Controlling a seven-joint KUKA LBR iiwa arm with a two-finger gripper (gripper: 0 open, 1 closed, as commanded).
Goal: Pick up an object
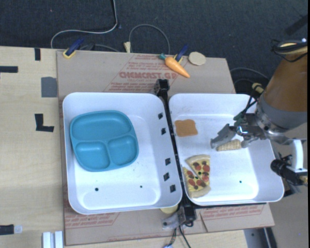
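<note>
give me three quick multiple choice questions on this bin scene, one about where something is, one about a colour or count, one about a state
1. Where does the pizza slice lie?
A. in the right bin
B. on the blue tray
C. on the cardboard behind the bins

2. What colour is the divided tray in the left bin?
A. red
B. blue
C. yellow

3. Where is the carrot relative to the bins?
A. inside the left bin
B. inside the right bin
C. outside both, on the cardboard

Answers: 1 A, it sits on the right bin floor near the divider. 2 B, the tray is plainly blue. 3 C, it lies on the cardboard behind them.
</note>
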